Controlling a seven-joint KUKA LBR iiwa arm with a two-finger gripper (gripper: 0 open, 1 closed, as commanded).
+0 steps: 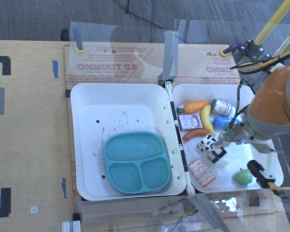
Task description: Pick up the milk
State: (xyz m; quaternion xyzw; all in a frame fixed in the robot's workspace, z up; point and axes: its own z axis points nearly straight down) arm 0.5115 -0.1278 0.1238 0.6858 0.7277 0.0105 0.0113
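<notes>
Pincer (221,144) is down low in the right bin (270,174), right at the upper right end of the milk (210,148), the small black-and-white cow-patterned carton. Whether it is spread or closed I cannot tell; the wrist and the carton blur together at this slant, and nothing shows the carton clearly seated between them. So no claim of a hold.

Milk sits near the middle of the right bin, below the red sausage (195,134) and above the pink packet (202,172), apart from both. Carton lies tipped on its side, long axis running diagonally from upper left to lower right; which end is the top I cannot make out.

Handling, as a judgement: it looks like a toy carton, light, stiff-walled, with flat smooth faces that could slip under a loose pinch. Best bet is to grip across the short width, on the two flat long sides, near the middle so it won't swing. A grip along the diagonal length would likely be too wide.

Neighbours: banana (207,118), carrot (196,107) and can (223,107) crowd the far end; green fruit (242,177) near the front.
</notes>
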